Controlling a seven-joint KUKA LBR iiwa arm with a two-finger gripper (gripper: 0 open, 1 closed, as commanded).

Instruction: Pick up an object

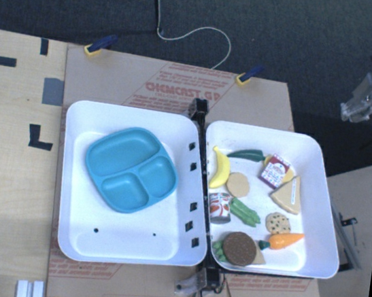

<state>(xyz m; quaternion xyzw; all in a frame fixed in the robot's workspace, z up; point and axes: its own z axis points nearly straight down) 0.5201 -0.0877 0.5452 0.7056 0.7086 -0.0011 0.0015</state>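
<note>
The gripper (365,108) is hanging at the upper right, outside the bins, too blurred to tell its state, while the toy foods, such as the banana (219,168) and carrot (285,241), are lying well apart from it in the right bin (323,198).

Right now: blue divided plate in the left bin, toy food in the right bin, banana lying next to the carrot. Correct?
Not quite. The banana lies at the top left of the right bin, next to the round cracker; the carrot is far from it, at the lower right by the cookie. The blue divided plate is in the left bin, as the camera view shows.
</note>
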